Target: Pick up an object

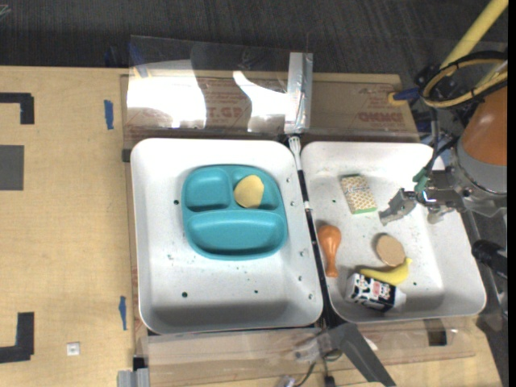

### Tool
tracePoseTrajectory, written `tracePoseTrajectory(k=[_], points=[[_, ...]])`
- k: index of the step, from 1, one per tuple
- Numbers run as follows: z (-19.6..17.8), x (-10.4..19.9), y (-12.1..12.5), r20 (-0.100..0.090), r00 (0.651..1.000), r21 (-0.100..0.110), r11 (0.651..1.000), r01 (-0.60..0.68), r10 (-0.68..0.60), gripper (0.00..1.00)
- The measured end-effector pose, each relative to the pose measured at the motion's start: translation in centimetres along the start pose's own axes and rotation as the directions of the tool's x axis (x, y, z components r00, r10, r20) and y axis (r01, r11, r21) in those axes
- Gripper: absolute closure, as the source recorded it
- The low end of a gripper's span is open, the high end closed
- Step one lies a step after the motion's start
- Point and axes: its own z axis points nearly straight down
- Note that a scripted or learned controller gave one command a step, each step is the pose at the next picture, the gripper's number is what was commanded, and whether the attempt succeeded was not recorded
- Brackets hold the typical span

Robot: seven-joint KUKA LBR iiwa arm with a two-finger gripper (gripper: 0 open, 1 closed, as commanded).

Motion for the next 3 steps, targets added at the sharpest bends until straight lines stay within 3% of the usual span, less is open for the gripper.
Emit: tracePoseTrajectory(k=[1, 2, 3], points=[[-11.3, 7.7, 2.4, -0.002, 0.994, -0.012, 0.994, -0.112, 0.112, 0.00], [3.2, 6.8, 2.2, 0.001, 0.999, 0.007, 0.999, 0.035, -0.035, 0.00], [4.8, 3.8, 7.5, 0.003, 0.992, -0.002, 0.992, 0.127, -0.127, 0.00]])
